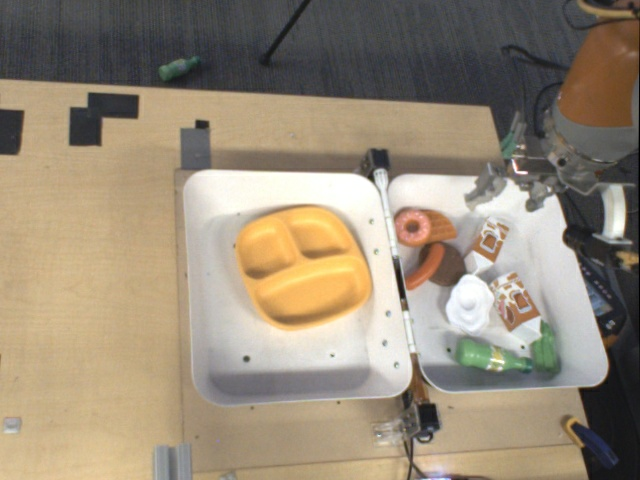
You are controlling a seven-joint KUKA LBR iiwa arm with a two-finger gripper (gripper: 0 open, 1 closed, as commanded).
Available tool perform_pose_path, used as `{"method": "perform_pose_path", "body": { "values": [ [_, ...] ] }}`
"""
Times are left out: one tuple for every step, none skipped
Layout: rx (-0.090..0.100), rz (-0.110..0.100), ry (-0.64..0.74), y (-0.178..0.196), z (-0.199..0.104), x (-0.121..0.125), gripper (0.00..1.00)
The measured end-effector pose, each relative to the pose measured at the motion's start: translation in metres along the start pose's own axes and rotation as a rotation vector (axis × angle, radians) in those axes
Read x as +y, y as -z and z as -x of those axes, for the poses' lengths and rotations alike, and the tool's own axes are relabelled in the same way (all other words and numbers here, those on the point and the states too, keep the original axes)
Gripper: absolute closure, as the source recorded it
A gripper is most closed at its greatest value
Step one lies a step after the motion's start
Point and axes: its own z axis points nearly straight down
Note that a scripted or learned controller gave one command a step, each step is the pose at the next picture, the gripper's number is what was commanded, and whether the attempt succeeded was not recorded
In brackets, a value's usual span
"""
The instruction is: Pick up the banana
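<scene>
Two white bins: I see a yellow divided plate [300, 266] left; doughnut [413, 227], sausage [424, 265], cartons, green bottle [493, 356] right. I can't pick out a banana. End effector [510, 186] hovers, fingers spread, holding nothing.

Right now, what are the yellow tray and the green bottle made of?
The yellow tray looks like matte moulded plastic, with smooth rounded compartments and little shine. The green bottle looks like glossy plastic, maybe a toy, since it shows bright glints.

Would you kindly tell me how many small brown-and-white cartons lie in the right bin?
2: one carton toward the bin's far side, another carton nearer, beside the white cup. Others could hide underneath.
</scene>
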Motion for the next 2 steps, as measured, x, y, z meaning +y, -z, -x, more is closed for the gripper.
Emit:
{"method": "perform_pose_path", "body": {
  "values": [
    [0.001,-0.002,-0.352,0.000,-0.040,-0.050,0.00],
    [0.000,-0.003,-0.209,-0.069,-0.082,-0.051,0.00]
  ]
}}
